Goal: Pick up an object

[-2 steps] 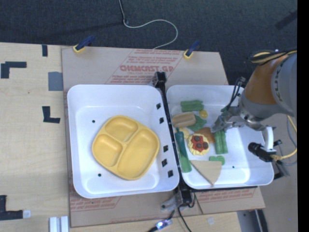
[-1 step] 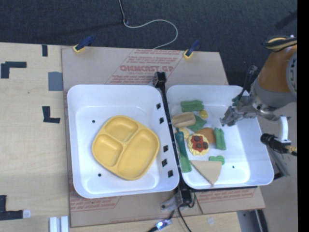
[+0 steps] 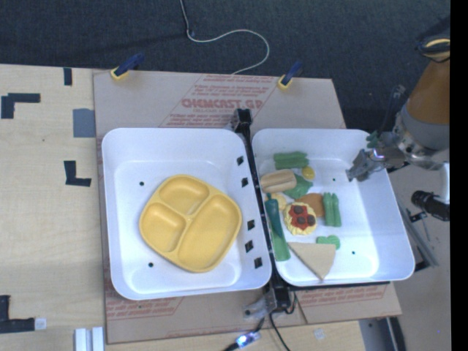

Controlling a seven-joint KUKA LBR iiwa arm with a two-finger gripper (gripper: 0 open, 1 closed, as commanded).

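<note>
The right bin [image 3: 380,247] holds a heap of toy food along its left side: a green piece [image 3: 290,159], a hot dog [image 3: 278,179], a small pizza [image 3: 301,217], a green pod [image 3: 332,208], a long green stalk [image 3: 276,230] and a tan wedge [image 3: 314,258]. My gripper [image 3: 360,167] hangs over the bin's upper right part, well to the right of the food, with nothing seen between its fingers. The orange-banded arm [image 3: 430,101] comes in from the right.
A yellow divided plate [image 3: 191,222] lies in the left bin [image 3: 124,167]. Both bins rest on a cardboard sheet [image 3: 212,101] held by clamps. A white cable [image 3: 219,35] loops over the dark floor behind.
</note>
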